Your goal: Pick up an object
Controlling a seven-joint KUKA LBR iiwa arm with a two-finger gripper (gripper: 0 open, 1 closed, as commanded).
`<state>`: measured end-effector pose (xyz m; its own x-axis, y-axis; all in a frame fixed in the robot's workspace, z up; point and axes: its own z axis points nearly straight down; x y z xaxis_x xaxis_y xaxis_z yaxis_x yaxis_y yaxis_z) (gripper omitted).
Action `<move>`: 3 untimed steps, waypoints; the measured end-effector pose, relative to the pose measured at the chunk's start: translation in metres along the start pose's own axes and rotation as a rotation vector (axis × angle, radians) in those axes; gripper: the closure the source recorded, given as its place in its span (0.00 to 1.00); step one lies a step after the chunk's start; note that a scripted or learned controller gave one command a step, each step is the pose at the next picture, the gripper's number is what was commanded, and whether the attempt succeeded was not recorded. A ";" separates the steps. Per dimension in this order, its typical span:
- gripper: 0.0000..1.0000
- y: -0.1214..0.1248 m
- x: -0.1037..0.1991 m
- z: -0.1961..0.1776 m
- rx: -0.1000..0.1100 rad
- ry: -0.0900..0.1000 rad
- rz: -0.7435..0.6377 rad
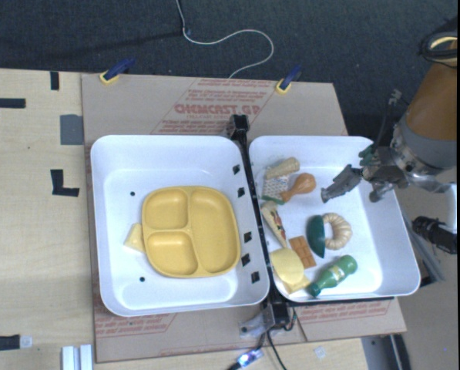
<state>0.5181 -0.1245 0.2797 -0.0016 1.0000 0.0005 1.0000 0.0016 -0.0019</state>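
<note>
Nothing is picked up yet: my fingers [358, 182] hang spread with nothing between them, over the upper right part of the right bin [390, 237], so the whole grasp is still to do. The things I might take lie below and to the left of them in that bin, a drumstick [297, 184] nearest, then a tan ring [338, 230] touching a dark green piece [316, 236], and a green bottle [334, 274] near the front wall. My arm [434, 122] reaches in from the right, wrist bent low over the bin's right rim, fingers pointing leftward toward the pile.
</note>
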 end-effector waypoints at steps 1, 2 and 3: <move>0.00 -0.001 -0.003 0.063 0.004 0.000 0.001; 0.00 0.007 -0.007 0.119 0.003 0.000 0.001; 0.00 0.005 -0.006 0.182 0.003 0.000 0.000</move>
<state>0.5229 -0.1306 0.0976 -0.0014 1.0000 0.0006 1.0000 0.0014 -0.0046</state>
